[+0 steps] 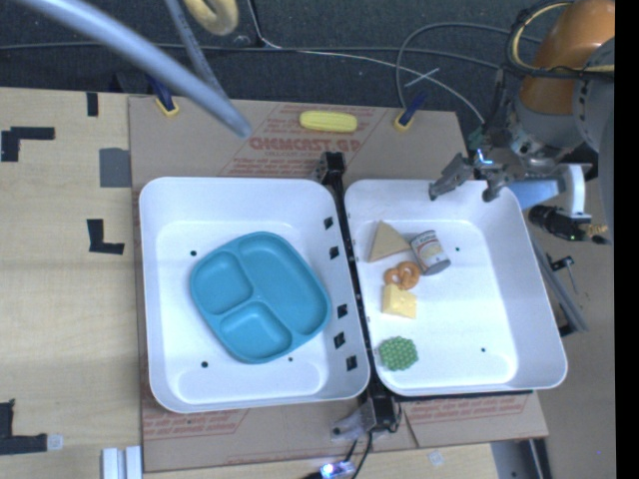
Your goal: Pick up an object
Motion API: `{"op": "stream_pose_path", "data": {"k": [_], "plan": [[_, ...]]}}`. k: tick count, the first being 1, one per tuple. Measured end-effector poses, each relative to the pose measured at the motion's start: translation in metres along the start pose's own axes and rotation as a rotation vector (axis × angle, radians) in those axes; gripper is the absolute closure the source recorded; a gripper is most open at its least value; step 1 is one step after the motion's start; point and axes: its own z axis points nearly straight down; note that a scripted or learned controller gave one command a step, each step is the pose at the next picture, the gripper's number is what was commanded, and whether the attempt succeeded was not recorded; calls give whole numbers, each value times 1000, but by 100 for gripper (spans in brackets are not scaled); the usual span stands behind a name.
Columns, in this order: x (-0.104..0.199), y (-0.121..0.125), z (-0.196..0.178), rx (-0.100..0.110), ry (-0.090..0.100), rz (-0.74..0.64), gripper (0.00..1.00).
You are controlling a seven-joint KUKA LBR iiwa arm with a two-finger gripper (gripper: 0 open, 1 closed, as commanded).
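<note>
The right bin (499, 307) holds a tan wedge (386, 239), a small grey can (429, 250) lying on its side, an orange pretzel (403, 274), a pale yellow block (399, 302) and a green bumpy ball (398, 353). My gripper (462, 186) hovers over the bin's far rim, up and to the right of the can. Its two dark fingers (443, 183) are spread open with nothing between them. The orange-banded wrist (564, 48) rises behind it at the upper right.
A blue divided plate (260, 295) lies in the left bin (170, 267). A yellow banana-shaped toy (327, 121) rests on the cardboard beyond the bins. A black clamp strip (344, 267) runs between the bins. Cables loop above the right bin.
</note>
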Motion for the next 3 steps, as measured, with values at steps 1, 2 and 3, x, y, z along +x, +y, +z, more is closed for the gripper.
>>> {"op": "stream_pose_path", "data": {"k": [1, 2, 3], "plan": [[4, 1, 44, 2, -1, -1, 0], [3, -3, 88, 4, -1, 0, 0], [4, -3, 119, -1, -2, -1, 0]]}}
